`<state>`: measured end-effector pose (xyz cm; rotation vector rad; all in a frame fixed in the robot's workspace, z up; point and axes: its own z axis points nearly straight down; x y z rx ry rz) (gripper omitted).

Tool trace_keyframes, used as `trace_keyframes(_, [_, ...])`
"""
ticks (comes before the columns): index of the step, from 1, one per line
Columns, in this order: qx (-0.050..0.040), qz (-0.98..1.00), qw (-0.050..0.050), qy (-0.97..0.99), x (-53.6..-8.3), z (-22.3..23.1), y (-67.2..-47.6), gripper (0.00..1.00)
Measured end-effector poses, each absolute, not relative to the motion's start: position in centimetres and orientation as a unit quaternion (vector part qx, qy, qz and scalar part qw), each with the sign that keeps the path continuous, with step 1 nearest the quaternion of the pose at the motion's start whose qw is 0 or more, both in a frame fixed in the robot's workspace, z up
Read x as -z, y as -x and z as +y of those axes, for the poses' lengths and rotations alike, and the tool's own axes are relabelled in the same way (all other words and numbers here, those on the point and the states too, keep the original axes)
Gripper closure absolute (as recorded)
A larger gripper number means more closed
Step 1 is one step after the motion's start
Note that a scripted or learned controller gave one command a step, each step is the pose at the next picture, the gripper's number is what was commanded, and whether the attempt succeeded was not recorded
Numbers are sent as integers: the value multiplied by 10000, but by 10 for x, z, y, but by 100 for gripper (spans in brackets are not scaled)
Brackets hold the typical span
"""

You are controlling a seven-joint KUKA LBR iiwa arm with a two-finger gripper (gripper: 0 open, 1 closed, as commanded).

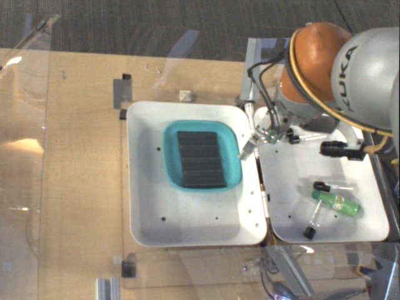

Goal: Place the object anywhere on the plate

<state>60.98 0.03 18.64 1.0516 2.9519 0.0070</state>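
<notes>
While the teal plate (232,167) sits in the left bin (147,217) with a dark ridged slab (200,160) on it, the green object (336,202) lies in the right bin (375,230) at about five o'clock, beside a clear tube with black caps (314,214). At the seam between the bins, toward twelve o'clock, the hand (251,144) hangs with nothing visibly in it; whether it is released or clenched I cannot tell. I judge the pickup is not yet done.

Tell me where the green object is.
The green object lies in the right bin, toward its lower right, beside a clear tube with black caps.
</notes>
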Motion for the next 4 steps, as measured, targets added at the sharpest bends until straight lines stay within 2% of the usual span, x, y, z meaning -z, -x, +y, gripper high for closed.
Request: trace_keyframes(4, [-22, 9420, 40, -3356, -186, 0, -610, 0])
